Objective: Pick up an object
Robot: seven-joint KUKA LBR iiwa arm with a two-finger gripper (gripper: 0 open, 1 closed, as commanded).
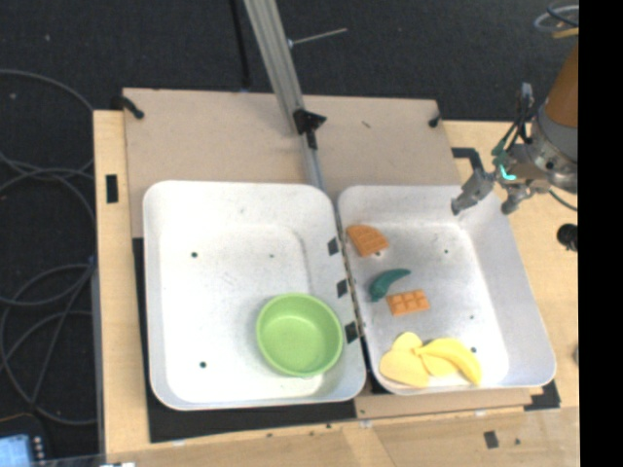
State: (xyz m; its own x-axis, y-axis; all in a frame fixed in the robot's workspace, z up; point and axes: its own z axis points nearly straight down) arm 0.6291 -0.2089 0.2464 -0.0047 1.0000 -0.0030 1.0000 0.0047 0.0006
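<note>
Gripper (490,195) hung w/ fingers spread, empty, at right bin's (506,290) 1 o'clock corner. Best bet: drop straight over orange block (408,303) toward 7 o'clock, square to its sides.

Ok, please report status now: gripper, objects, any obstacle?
Gripper open, holding nothing, above right bin's far corner. Yellow pieces, two orange pieces and teal piece lie untouched in it. No obstacle.
</note>
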